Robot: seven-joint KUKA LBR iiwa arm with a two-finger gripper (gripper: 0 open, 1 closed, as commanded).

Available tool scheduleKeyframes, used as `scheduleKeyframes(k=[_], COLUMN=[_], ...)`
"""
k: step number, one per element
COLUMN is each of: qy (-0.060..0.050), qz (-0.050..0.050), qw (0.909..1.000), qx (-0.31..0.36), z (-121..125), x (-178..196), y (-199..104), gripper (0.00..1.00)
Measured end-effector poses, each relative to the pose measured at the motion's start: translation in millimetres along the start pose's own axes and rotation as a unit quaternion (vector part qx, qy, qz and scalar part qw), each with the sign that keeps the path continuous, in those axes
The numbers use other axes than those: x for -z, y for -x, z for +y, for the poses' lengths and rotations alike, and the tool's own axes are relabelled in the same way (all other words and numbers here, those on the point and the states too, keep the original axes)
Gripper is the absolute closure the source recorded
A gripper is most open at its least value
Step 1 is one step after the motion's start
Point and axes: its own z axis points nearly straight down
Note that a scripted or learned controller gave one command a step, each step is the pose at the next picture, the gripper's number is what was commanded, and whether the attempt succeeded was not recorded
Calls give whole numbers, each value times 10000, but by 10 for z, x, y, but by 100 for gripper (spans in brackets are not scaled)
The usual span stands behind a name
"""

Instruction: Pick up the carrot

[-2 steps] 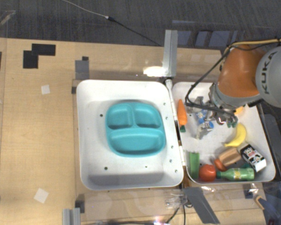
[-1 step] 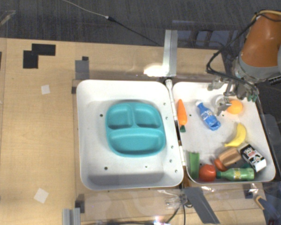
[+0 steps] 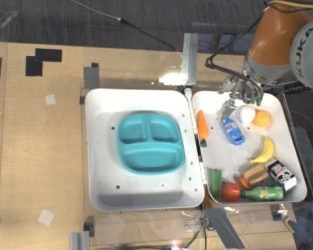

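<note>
The carrot, orange with a dark green stub at its lower end, lies lengthwise against the left wall of the right bin. My gripper hangs over the upper middle of that bin, to the right of the carrot and apart from it. Just below the gripper sit a blue bottle and a white egg. Nothing of the carrot is in the gripper.
The right bin also holds an orange, a banana, a brown cylinder, a tomato, a green bottle and a small carton. A blue divided tray sits in the left bin.
</note>
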Motion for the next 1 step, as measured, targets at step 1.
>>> scheduleKeyframes(k=[1], qy=[6], qz=[15], qw=[9999], qx=[-137], z=[547], x=[68], y=[-160], gripper=[0])
